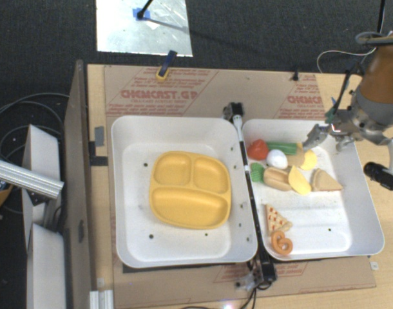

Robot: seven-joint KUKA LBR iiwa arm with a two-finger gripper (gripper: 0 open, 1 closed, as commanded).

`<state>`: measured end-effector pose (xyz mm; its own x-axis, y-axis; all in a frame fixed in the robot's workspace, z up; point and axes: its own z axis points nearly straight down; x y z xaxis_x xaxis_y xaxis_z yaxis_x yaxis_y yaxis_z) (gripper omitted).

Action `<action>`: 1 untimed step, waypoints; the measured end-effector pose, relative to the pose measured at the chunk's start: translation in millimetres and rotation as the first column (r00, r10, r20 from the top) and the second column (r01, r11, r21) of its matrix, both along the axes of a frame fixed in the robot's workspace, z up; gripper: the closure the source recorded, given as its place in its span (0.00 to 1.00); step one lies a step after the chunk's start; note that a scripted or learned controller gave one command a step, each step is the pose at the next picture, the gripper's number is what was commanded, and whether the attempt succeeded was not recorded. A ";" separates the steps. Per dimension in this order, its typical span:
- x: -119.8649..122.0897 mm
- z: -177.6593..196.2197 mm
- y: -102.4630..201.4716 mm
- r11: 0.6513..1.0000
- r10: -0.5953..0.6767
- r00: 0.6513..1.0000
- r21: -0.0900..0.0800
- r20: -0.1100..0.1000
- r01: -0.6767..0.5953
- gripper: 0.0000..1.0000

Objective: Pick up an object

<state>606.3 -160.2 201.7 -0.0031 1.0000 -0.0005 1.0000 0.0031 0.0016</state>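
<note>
Over the right bin: the gripper [320, 136] hangs above the far edge of the toy food, at the end of the arm [379, 89]
Fingers: spread apart, nothing between them
Right bin [364, 227]: tomato [258, 150], green vegetable [281, 147], white egg [277, 159], bread roll [277, 178], yellow pieces [299, 181], pizza slice [276, 218], pretzel [281, 243]
Left bin [129, 172]: holds a yellow divided plate [190, 189]
</note>
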 end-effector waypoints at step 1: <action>21.9 -120.6 56.4 1.000 0.007 1.000 -0.003 0.000 -0.007 0.00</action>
